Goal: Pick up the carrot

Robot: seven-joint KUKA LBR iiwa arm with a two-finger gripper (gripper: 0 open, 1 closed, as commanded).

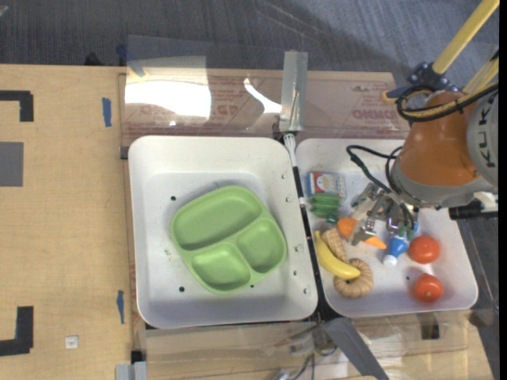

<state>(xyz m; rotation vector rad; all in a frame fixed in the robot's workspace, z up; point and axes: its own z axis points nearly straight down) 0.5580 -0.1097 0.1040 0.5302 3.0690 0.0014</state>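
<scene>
Toward the right of the bench (63,212), the right-hand white bin (455,291) is holding the carrot (358,234), a small smooth orange piece whose rounded end is sitting near the bin's middle and whose narrower end is pointing right and slightly toward the near rim, its long axis running roughly across the bin. Directly over it the gripper (371,229) is hanging from the grey and orange arm (440,153), touching or nearly touching the carrot; whether its metal fingers are spread or pressed together is impossible to tell. A curved yellow banana (333,258) and a tan ring-shaped pretzel (355,279) are lying just beside the carrot, two round red tomatoes (425,248) further right. A glossy green divided plate (228,238) is resting in the left bin (146,236).
</scene>
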